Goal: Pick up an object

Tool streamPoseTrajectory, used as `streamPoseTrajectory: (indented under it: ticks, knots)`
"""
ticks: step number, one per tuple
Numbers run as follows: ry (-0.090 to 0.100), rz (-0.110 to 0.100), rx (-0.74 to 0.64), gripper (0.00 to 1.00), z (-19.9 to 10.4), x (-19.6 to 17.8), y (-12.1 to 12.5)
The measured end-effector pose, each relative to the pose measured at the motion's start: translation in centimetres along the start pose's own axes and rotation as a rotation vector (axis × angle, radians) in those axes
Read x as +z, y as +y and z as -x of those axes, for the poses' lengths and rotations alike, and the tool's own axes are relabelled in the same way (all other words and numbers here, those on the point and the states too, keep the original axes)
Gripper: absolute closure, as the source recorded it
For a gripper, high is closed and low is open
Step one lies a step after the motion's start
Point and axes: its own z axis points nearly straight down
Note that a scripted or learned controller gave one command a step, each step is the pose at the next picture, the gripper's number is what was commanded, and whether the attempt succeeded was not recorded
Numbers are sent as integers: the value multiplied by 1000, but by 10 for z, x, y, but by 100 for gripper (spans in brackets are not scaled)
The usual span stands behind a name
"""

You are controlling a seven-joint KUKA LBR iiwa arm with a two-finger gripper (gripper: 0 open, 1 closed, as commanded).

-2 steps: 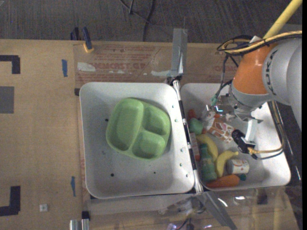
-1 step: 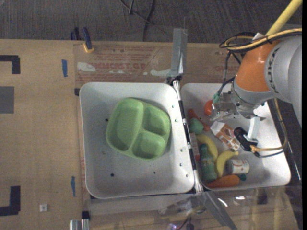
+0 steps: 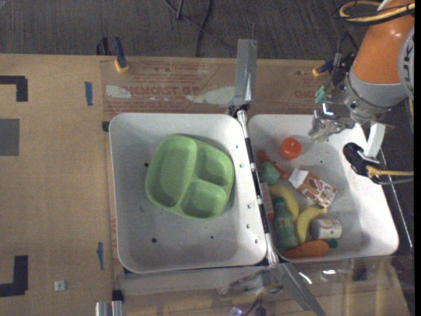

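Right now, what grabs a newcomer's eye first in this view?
The bright green divided plastic plate, alone in the left white bin. Next, the orange-banded grey arm with its gripper over the right white bin's far edge, near a small red-orange round object; toy food clusters at that bin's left side.

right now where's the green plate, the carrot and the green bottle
green plate (image 3: 191, 176), camera view, middle ridge between compartments
carrot (image 3: 306, 249), camera view, middle of its orange body
green bottle (image 3: 284, 227), camera view, its label area

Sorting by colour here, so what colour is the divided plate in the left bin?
Light green divided plate, clear in the camera view.
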Motion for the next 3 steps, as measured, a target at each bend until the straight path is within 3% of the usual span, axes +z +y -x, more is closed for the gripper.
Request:
streamPoseTrajectory:
  ticks: [1,2,3]
  knots:
    - [0,-1,114,100,-70,24,23]
    - [0,-1,114,0,-70,23,23]
    - [2,8,148,0,-14,132,-14]
